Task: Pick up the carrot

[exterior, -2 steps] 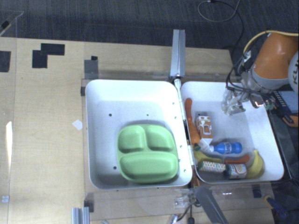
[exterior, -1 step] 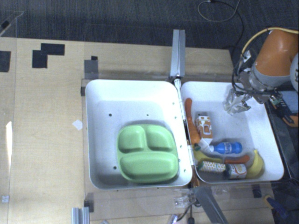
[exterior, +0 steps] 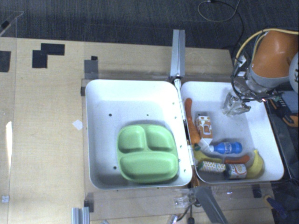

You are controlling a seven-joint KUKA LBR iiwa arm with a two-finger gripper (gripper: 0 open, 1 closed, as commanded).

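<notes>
White bin [exterior: 261, 125]; fingers [exterior: 236, 107] above, empty

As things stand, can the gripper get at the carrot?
Probably yes. The carrot lies uncovered along the right bin's left wall, and the gripper hovers in that bin with bare floor between them. The wall may crowd one side.

Was a bench [exterior: 46, 139] of pale wood, laid wide to the left and bordered at the back by dark floor. Bore two shallow white bins side by side, the left bin [exterior: 100, 125] and the right bin [exterior: 219, 92] meeting along their inner rims, with a grey metal bar [exterior: 178, 50] running back from the seam between them. Carried also black angular patches [exterior: 48, 52] near the far left edge, a small black block [exterior: 94, 59] just behind the left bin's far corner, and a small white scrap [exterior: 77, 124] just left of that bin.
</notes>
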